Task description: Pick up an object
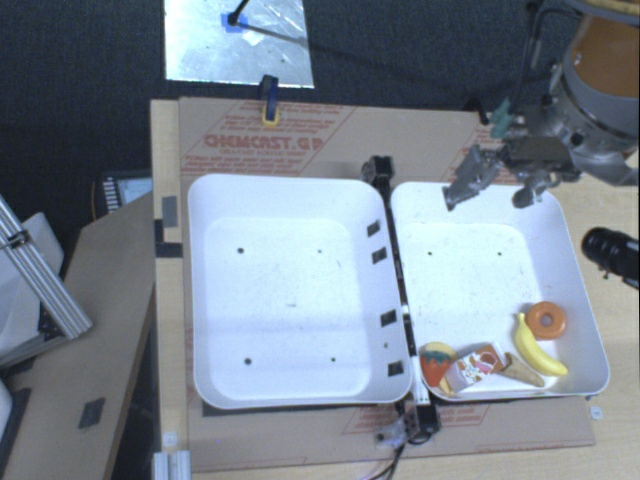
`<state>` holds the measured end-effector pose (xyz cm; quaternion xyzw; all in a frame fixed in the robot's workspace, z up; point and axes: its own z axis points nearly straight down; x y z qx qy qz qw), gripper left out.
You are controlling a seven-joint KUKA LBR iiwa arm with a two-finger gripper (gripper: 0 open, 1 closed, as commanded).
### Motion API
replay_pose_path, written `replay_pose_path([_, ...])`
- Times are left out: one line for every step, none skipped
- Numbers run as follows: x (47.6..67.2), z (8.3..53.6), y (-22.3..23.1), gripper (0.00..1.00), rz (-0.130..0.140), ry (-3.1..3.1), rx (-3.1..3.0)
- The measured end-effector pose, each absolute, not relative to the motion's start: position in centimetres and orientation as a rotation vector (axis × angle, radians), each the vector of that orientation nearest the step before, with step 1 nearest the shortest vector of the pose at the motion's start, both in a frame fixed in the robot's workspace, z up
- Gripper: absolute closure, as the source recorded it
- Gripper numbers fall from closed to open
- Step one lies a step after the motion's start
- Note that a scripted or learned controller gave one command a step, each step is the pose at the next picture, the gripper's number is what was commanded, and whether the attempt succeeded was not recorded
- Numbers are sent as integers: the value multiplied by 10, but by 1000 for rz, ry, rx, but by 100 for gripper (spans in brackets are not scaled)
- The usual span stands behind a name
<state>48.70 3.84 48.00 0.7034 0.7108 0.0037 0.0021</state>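
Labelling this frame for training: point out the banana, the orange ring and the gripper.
banana [536, 347], camera view, middle of its curve
orange ring [546, 319], camera view, its band
gripper [494, 192], camera view, between its fingertips

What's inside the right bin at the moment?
The right bin holds a cluster in its near corner: a yellow banana, an orange ring-shaped toy, a small printed packet and an orange-red item partly covered by that packet. Anything beneath them is hidden.

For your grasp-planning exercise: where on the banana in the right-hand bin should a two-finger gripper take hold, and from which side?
Grip the banana across its thick middle, coming straight down from above. It lies flat and curved near the right bin's front corner, with the orange ring at its upper end and a packet left of it, so the jaws should probably close across the narrow width.
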Motion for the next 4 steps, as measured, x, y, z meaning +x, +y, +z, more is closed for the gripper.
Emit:
replay_pose_path([487,538,108,0,13,2231,2206])
replay_pose_path([486,535,171,0,5,2233,2210])
replay_pose_path([486,535,238,0,5,2233,2211])
replay_pose_path([487,546,235,100,9,2228,2215])
